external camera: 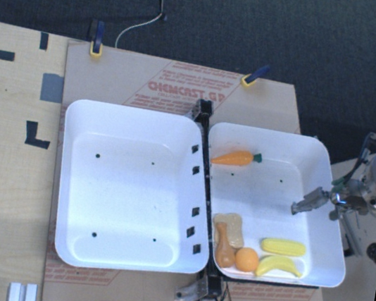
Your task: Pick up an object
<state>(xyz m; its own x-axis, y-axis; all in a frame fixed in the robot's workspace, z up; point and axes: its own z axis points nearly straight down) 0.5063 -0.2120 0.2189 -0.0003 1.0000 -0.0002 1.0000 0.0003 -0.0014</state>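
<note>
The right bin [286, 138] holds an orange carrot [233, 158] near its far left corner. At its near side lie a tan bread slice [231, 226], a brown piece [223, 249], an orange ball [247, 260] and two yellow banana-like pieces [283, 247] [280, 267]. My gripper [307, 203] hangs over the right side of this bin, above bare floor. It is well right of the carrot and above the yellow pieces. Nothing shows in its grasp.
The left bin [125, 186] lies beside the right one, split from it by a black-marked divider [200, 184]. Both rest on a cardboard sheet [177, 87] held by clamps. The arm's wrist [369, 198] sits past the right bin's rim.
</note>
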